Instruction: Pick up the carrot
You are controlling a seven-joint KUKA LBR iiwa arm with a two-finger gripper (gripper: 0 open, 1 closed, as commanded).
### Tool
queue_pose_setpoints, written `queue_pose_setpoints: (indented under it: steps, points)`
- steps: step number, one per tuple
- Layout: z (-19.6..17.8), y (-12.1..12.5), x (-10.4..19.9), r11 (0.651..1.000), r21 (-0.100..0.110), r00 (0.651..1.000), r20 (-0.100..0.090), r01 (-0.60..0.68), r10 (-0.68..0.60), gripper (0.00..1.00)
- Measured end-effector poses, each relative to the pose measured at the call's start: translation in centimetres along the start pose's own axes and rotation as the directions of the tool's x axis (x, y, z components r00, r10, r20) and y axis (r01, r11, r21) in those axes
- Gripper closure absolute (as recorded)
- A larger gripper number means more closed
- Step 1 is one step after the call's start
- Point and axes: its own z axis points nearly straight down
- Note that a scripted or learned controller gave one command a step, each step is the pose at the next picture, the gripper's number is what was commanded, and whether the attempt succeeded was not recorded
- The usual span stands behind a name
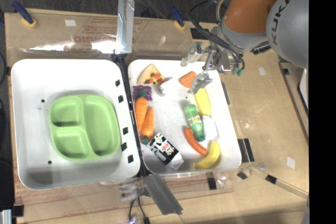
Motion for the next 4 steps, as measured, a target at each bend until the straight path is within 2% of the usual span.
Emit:
queue_pose_setpoints:
  steps: [1,2,3,4]
  points:
    - [11.5,-4.3,-1.6,0.990,-0.003,0.990,-0.008,-0.140,0.140,0.00]
    - [9.9,-4.1,-2.1,0.991,-0.001,0.991,0.003,-0.132,0.132,1.00]
    - [3.1,-0.8,1.0,0.999,-0.001,0.999,0.006,-0.053,0.053,1.00]
    - [0.1,-1.4,7.5,1.000,0.000,1.000,0.003,-0.009,0.009,1.00]
